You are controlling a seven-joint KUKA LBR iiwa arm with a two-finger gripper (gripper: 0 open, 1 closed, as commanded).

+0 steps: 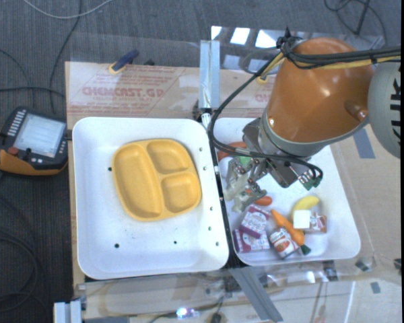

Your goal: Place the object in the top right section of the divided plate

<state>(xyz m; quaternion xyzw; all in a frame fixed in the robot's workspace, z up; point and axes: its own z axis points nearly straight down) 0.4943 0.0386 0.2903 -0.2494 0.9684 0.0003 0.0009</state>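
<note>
Gripper down in the right bin, finger state unclear. Toy carrot looks light, rigid; pinch mid-body for the yellow divided plate

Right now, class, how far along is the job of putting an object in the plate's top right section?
Done: nothing shows as finished; the yellow plate in the left bin has all its sections bare. In hand: the arm is over the right bin, with its pincer low among the toys, near a carrot and a small bottle. Left: grasping one object, carrying it across and setting it in the top right section.
</note>
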